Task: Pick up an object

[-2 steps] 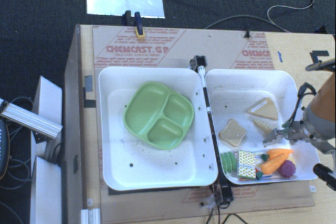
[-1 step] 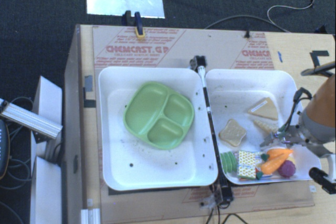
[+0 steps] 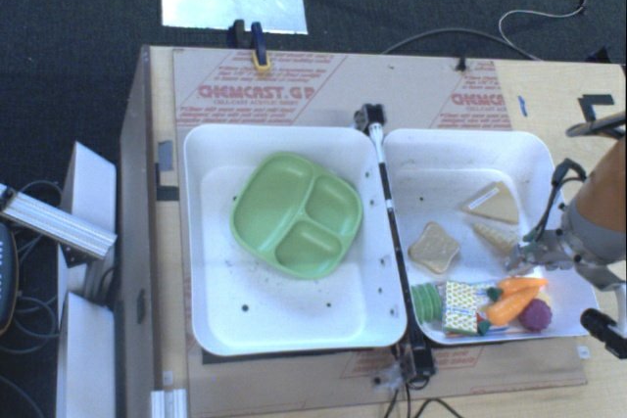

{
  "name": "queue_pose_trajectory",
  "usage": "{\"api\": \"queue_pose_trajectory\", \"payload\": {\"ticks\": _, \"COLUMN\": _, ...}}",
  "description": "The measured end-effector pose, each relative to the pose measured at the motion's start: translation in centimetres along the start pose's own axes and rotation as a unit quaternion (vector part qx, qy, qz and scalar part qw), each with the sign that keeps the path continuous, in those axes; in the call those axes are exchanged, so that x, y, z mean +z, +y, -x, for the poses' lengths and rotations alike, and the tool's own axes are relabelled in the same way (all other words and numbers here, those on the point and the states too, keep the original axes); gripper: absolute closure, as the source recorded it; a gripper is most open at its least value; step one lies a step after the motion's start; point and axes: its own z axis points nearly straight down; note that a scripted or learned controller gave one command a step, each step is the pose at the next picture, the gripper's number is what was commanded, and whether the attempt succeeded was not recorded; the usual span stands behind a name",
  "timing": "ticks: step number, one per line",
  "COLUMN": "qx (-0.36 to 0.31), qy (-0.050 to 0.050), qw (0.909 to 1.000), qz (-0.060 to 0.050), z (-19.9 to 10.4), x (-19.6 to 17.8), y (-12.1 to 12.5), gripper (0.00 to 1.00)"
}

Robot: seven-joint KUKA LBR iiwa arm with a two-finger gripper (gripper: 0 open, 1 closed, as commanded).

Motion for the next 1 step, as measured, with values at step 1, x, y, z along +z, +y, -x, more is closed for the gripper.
{"api": "queue_pose_trajectory", "payload": {"ticks": 1, "qx": 0.0, "qy": 0.0, "qw": 1.0, "qz": 0.0, "z": 0.0, "x": 0.01, "y": -0.01, "gripper": 0.0}}
